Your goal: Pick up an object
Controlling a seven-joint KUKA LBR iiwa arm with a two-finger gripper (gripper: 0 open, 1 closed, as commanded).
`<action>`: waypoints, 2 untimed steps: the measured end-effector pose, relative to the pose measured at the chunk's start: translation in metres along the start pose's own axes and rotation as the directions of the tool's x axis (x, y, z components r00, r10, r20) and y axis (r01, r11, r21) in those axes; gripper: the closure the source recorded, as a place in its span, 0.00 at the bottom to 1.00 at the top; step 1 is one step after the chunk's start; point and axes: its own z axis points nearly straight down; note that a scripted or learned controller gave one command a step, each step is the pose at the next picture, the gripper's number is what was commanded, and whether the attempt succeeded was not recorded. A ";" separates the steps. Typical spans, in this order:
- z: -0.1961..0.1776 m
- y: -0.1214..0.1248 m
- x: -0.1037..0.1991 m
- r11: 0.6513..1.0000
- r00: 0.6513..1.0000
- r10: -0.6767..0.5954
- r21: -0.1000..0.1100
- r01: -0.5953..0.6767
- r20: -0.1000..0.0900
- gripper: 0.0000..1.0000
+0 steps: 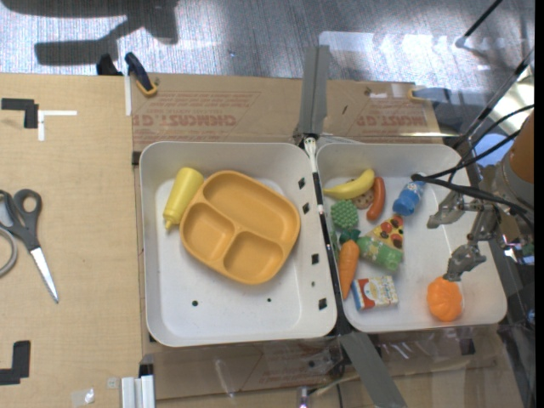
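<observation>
Camera view: the fingers [463,264] hang low over the far-right part of the right bin [408,325], spread apart, with nothing but bare white bin floor showing between them. They grasp nothing. This looks like the approach step of the pick, before any closing.

The likeliest target is the orange fruit [444,300], a round, smooth, slightly ribbed toy that sits just beside the nearer finger, towards the bin's front wall; I cannot tell whether metal and fruit touch. To take it, the fingers would need to shift over so the fruit lies between them, come down around its widest part, and then close. Its rounded, glossy skin could squirt out of a grip placed off-centre.

Beyond the farther finger lies a small blue bottle [409,199], cylindrical and hard-looking. Further from the fingers, towards the bin divider, sit a curved yellow banana [351,185], a tapering carrot [348,263], and a flat red and white carton [375,292], all seemingly plastic or card.

Well apart from the fingers, in the left bin [170,313], rest a matte yellow sectioned plate [240,225] and a yellow squeeze bottle [181,195]. Scissors [30,236] lie on the brown cardboard-like surface [68,313].
</observation>
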 end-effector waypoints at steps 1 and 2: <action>0.127 0.031 -0.014 0.999 0.999 -0.036 0.000 0.036 0.000 0.00; 0.133 0.061 -0.009 1.000 1.000 0.022 0.003 -0.022 0.006 0.00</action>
